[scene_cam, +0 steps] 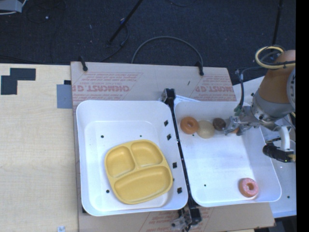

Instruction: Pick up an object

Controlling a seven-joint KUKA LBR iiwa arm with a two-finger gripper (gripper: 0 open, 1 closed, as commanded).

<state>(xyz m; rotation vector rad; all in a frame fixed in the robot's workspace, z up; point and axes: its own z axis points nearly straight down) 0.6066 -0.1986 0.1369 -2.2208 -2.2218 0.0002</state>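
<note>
Two-finger metal gripper [235,125] is sitting low over the right white bin [227,190], near its back edge; grip state cannot be told. Just beside it, a small dark brown round object [219,123] is lying, touching a pale cream ball [206,129]; next along, an orange-glazed ring doughnut [189,125]. A pink-frosted doughnut [248,187] is resting near the front right corner. A yellow three-compartment plastic tray [138,171] is lying in the left white bin [91,129].

Glossy white plastic bins [91,129], smooth yellow plastic divided tray [138,171], matt printed cardboard [125,85] beneath

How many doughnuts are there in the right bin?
2. An orange-brown doughnut lies near the far left corner of the right bin, beside a pale round thing. A pink doughnut lies near the front right corner. None seems hidden.
</note>
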